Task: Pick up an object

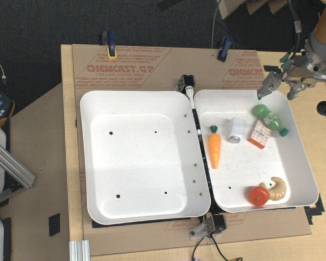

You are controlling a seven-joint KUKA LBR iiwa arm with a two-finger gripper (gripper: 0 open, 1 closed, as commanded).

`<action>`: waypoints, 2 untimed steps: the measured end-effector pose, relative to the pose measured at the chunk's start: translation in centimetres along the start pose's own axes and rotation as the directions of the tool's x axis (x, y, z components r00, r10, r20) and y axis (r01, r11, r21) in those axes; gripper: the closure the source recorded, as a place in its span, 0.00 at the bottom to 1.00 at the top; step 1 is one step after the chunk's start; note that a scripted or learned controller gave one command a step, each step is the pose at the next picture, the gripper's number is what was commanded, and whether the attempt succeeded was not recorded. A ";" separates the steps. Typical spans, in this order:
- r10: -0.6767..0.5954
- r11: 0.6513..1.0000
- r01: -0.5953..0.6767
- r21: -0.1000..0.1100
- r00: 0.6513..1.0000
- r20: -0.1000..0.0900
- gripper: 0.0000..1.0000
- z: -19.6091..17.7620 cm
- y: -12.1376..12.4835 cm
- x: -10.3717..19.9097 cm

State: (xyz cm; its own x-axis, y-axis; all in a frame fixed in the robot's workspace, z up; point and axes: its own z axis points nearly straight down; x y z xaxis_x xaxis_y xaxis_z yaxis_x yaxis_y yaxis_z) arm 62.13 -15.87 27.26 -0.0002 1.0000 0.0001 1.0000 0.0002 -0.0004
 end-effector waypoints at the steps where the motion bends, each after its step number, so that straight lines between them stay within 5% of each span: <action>1: -0.001 1.000 0.001 -0.004 1.000 0.001 1.00 -1.1 0.1 0.0; 2: 0.004 1.000 -0.004 0.011 1.000 -0.002 1.00 9.3 -3.8 -2.7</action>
State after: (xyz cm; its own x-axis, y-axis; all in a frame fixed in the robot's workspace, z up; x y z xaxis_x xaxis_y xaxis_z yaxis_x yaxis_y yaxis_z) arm 58.32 -18.60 18.00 0.0038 1.0000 0.0023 0.9999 -0.0038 -0.0116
